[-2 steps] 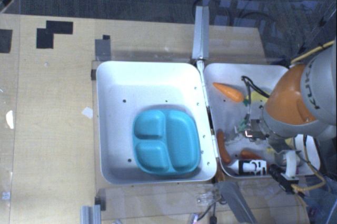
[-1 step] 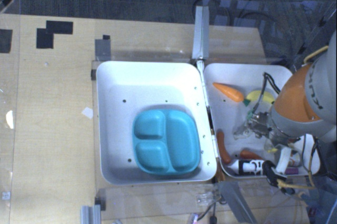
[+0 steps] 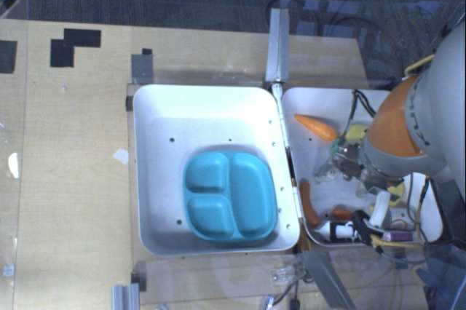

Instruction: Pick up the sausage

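Note:
The sausage (image 3: 308,204) is a reddish-brown link lying lengthwise along the left wall of the right bin (image 3: 291,128), near its front corner. My gripper (image 3: 333,160) hangs over the middle of that bin, up and to the right of the sausage and apart from it. The grey wrist with its orange band (image 3: 392,128) covers the bin's right side. Nothing can be seen held at the gripper's tip.
An orange carrot (image 3: 316,126) lies at the back of the right bin, and a yellow item (image 3: 356,133) sits by the wrist. A small red piece (image 3: 343,213), a black item (image 3: 339,231) and other bits crowd the front. The left bin (image 3: 156,119) holds a blue divided tray (image 3: 229,195).

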`<state>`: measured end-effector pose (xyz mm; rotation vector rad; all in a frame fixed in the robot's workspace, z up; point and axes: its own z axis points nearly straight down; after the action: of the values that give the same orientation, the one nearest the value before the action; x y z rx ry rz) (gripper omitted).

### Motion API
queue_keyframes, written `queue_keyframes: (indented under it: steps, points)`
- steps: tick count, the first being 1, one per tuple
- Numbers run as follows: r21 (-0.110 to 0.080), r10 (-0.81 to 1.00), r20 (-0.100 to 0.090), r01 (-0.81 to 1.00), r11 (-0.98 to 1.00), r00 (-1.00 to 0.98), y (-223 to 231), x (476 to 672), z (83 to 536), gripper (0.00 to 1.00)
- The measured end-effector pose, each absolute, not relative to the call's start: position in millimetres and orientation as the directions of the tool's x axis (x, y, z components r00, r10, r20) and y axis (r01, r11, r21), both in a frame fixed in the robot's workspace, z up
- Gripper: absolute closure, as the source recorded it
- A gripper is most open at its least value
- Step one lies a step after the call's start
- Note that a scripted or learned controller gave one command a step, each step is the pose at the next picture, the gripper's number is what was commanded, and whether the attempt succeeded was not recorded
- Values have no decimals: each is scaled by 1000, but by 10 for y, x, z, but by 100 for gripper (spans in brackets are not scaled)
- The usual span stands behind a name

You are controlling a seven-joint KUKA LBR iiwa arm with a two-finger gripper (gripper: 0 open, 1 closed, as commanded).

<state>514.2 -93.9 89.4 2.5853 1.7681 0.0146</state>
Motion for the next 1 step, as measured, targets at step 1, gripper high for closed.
queue_keyframes:
  steps: [1]
  points:
    - [3,961,1,961,-276,276,-384,4879,1849,0]
